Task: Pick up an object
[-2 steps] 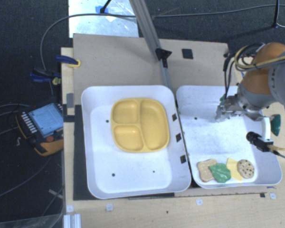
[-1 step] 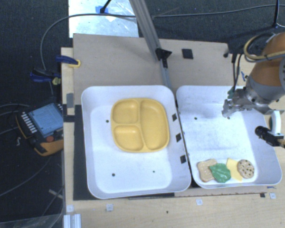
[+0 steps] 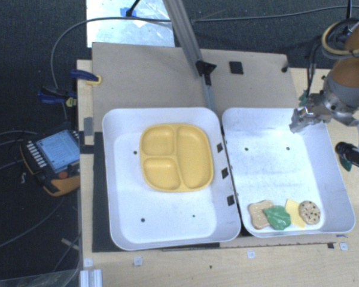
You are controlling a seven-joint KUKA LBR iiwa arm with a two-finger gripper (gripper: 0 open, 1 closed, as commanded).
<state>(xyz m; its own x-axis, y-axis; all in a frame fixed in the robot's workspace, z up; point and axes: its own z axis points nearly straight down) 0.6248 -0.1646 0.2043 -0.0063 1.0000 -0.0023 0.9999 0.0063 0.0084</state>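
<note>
Several small food-shaped toys lie along the near edge of the right bin (image 3: 275, 160): a tan bread slice (image 3: 260, 213), a green leafy piece (image 3: 278, 217), a yellow cheese wedge (image 3: 295, 211) and a round speckled cookie (image 3: 310, 211). They touch one another in a row. My gripper (image 3: 301, 119) hangs over the far right corner of that bin, well away from the toys, with nothing seen in it. The arm's grey and orange wrist sits above it at the right edge.
The left bin (image 3: 122, 178) holds a yellow divided plate (image 3: 175, 157) with three compartments. A slanted metal pole (image 3: 185, 28) crosses the back of the bench. Cables and a small device (image 3: 54, 154) lie to the left, off the bench.
</note>
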